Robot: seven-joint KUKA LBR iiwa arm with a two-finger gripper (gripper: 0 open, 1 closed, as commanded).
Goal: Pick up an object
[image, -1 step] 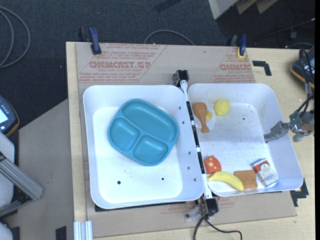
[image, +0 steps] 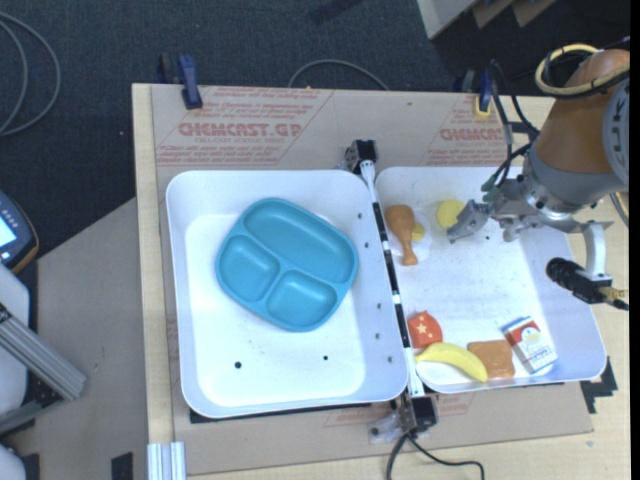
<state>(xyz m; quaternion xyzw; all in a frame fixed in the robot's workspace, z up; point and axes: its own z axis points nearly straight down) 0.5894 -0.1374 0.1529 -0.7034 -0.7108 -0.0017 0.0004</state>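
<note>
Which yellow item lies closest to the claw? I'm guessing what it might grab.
The small yellow piece at the far end of the right bin, just left of the claw. The banana lies at that bin's near edge.

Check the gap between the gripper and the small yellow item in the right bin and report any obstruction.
Nothing visible lies between them. The gripper is just right of the small yellow item; the drumstick lies on the item's far side.
</note>
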